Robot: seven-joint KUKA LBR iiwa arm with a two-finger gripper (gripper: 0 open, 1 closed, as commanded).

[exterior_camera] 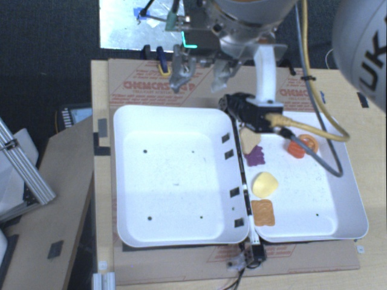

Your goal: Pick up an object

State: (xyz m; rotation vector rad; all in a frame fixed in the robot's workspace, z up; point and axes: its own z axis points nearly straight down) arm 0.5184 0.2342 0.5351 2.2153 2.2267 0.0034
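Observation:
My gripper hangs above the back edge of the bench, behind the two bins, its two metal fingers spread apart with nothing between them. In the right bin lie a purple lump, a pale yellow round piece, a brown square piece and an orange-red piece beside an orange ring. All of them sit well below and to the right of the gripper.
The left bin stands beside the right one, sharing a middle wall with black clips. A yellow cable crosses the back of the right bin. Cardboard lies under both bins.

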